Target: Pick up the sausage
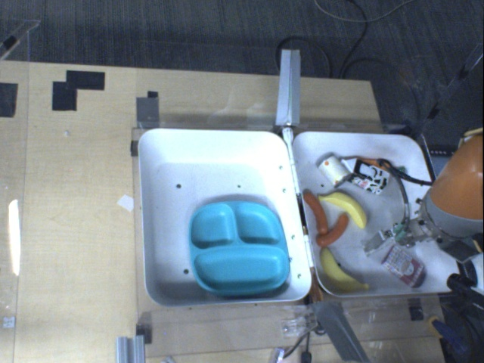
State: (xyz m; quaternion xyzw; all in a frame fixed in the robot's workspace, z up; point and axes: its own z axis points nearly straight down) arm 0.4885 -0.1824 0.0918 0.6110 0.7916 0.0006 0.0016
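Two red-brown sausages lie at the left side of the right bin [401, 144]. One sausage [315, 209] runs along the bin's left wall, and the other sausage [333, 230] lies slanted with its lower end touching the first. My gripper [387, 237] hangs low over the bin's middle right, a short way right of the sausages and apart from them. Above it the arm's orange band [457, 184] comes in from the right edge. Nothing is visibly held.
A yellow banana [349, 207] lies right beside the sausages and another banana [338, 271] just below them. A white cylinder [330, 169] and a black-and-white packet [370, 177] sit at the back. A maroon wrapped pack [401, 264] lies under the gripper. The left bin [162, 203] holds a blue divided tray [238, 246].
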